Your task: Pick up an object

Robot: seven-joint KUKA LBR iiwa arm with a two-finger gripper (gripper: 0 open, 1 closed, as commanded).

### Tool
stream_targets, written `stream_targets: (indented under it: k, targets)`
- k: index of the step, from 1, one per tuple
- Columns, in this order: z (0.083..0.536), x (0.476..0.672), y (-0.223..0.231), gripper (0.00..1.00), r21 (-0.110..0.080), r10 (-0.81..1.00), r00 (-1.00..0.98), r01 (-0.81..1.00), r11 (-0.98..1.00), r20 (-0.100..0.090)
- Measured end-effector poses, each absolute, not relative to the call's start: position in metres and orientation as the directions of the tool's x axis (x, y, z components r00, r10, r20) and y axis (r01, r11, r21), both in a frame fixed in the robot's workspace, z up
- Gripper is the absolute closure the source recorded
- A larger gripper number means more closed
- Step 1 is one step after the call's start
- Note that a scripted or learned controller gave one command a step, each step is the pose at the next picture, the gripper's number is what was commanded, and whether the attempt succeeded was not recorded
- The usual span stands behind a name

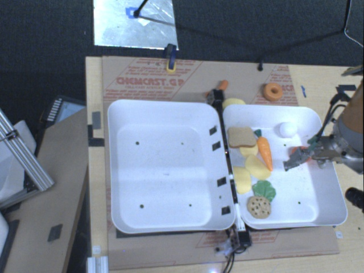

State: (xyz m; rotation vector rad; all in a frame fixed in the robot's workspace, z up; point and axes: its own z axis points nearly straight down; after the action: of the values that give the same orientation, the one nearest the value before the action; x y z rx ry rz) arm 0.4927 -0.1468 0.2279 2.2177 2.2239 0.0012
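Note:
The right white bin (318, 209) holds several toy foods. A slice of bread (242, 135), an orange carrot (264, 152) and yellow pieces (258, 167) lie along its left side. A green leafy piece (265, 191) and a brown cookie (259, 207) sit nearer the front. A white egg (286, 129) rests near the back. My gripper (294, 159) hangs low over the middle of this bin, right of the carrot and in front of the egg. A small red spot (295, 150) shows at its tip; I cannot tell whether it is an object.
The left white bin (165, 164) adjoins the right one. A donut (273, 91) lies on the cardboard behind the right bin. A yellow piece (233, 103) sits at that bin's back left rim. The grey arm (347, 147) enters from the right.

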Motion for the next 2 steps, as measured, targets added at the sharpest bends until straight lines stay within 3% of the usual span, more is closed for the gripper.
stream_targets:
  k: [1,2]
  targets:
    - [0.078,0.504,-0.160,0.00,-0.002,1.000,0.001,1.000,-0.001,0.001]
    - [0.086,0.595,-0.128,0.00,0.009,1.000,-0.011,1.000,0.011,-0.001]
